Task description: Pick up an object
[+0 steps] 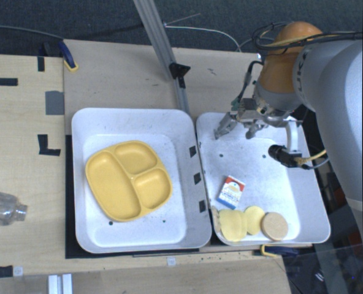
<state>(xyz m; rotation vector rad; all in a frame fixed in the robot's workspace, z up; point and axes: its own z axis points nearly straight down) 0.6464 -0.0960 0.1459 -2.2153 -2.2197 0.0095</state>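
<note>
My gripper (236,129) hangs over the back left part of the right bin (304,182), its two fingers spread apart with nothing between them. A small red, white and blue box (231,192) lies in the middle of that bin, well in front of the gripper. Along the bin's front edge sit two pale yellow pieces (232,224) (253,219) and a tan round disc (275,225). A yellow divided plate (128,179) lies in the left bin (89,124).
A slanted metal bar (160,38) runs from the top down to the gap between the bins. A clear plastic bottle (2,207) lies on the bench at the far left. The grey arm with its orange band (286,60) fills the upper right.
</note>
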